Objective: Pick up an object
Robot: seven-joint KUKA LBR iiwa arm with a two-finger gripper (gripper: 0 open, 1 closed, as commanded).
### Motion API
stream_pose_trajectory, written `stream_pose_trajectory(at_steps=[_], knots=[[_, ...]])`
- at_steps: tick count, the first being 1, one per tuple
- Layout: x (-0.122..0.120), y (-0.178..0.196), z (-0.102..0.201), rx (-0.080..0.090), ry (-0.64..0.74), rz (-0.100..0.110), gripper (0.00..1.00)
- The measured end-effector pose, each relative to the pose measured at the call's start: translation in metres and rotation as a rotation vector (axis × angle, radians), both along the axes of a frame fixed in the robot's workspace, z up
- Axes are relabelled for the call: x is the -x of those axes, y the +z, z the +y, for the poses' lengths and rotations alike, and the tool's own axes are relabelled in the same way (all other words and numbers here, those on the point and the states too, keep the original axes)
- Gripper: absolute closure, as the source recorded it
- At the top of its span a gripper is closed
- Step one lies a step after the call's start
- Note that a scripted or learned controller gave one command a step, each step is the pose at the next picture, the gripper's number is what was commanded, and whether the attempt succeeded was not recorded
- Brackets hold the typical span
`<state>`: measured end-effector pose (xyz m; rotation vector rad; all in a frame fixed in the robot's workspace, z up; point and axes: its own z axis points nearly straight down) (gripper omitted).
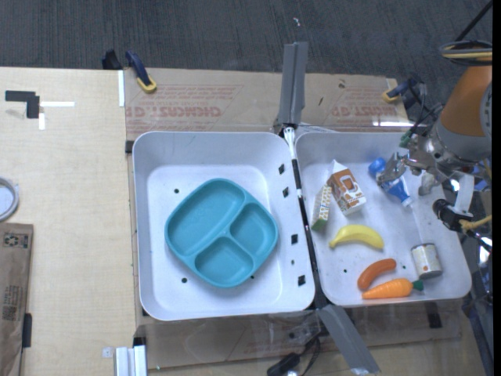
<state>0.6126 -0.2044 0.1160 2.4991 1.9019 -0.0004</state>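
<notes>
The camera view looks down on two shallow white bins set side by side on a bench. The left white bin (pixel 149 210) holds a blue plastic divided plate (pixel 221 232) with three compartments, lying flat near its middle.

The right white bin (pixel 446 288) carries the loose items. A small brown-and-white carton (pixel 345 191) lies tilted near the bin's left part, and just beside it, toward the divider, rests a slim green-and-white box (pixel 322 207). Below them sits a yellow toy banana (pixel 357 236). Nearer the front edge lie an orange-red toy sausage shape (pixel 376 272) and an orange toy carrot with a green tip (pixel 389 290), close together. To their right a small silver tin can (pixel 425 260) lies near the bin's right wall.

The grey arm with its orange band (pixel 467 100) enters from the right, and its two-finger gripper (pixel 396 175) hangs over the upper right of that bin, close on a blue-and-white crumpled object (pixel 391 178). Whether the jaws are closed on it cannot be told.
</notes>
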Motion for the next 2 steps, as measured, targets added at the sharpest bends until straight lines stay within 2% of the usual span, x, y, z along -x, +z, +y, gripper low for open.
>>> stream_pose_trajectory(at_steps=[1,2], knots=[[0.014,0.010,-0.005,0.000,0.209,0.002,0.00],[-0.009,-0.024,-0.001,-0.007,0.218,0.000,0.00]])
